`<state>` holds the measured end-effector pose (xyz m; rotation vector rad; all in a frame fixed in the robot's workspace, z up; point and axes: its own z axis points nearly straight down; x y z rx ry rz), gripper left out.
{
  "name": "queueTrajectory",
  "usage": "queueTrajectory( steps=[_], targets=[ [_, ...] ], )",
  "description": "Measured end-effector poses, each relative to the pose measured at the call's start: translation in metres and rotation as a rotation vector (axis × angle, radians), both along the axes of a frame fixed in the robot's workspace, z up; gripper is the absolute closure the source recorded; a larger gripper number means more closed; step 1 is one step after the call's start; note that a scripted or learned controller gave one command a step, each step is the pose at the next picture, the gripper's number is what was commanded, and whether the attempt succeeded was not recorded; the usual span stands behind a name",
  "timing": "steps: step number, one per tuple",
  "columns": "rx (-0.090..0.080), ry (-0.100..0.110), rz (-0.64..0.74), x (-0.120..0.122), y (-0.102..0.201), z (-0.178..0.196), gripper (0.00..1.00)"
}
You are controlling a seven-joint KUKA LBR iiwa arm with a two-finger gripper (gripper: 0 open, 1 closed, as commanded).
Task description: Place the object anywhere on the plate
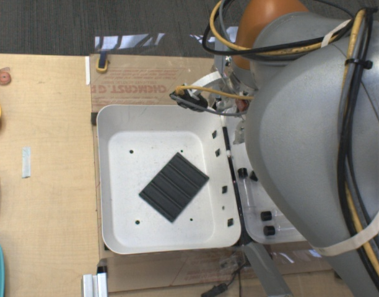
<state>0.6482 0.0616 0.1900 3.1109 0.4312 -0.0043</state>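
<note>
Wooden bench (47, 135) bearing two white bins. Dark ribbed slab (174, 186), likely the plate, lying askew in mid left bin (106, 166), bare on top. Grey arm (301, 122) looming over right bin (257, 228), covering the gripper: cannot tell its state or load. Placement seemingly not yet done.

A ridged slab (174, 186) lies in the left bin (115, 124), arm (307, 116) over the right bin (264, 224).

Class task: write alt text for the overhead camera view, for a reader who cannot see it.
A dark grey ribbed rectangular plate lies tilted in the left shallow white bin. The large grey robot arm with its orange band covers most of the right white bin.
</note>
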Motion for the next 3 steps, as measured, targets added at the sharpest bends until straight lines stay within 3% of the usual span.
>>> queueTrajectory(
  steps=[1,2,3],
  targets=[
    [-0.001,-0.001,-0.063,0.001,0.035,-0.029,0.0],
    [-0.001,-0.002,-0.078,0.003,0.102,0.036,0.0],
    [-0.001,-0.001,0.01,0.005,0.146,0.102,0.0]
  ],
)
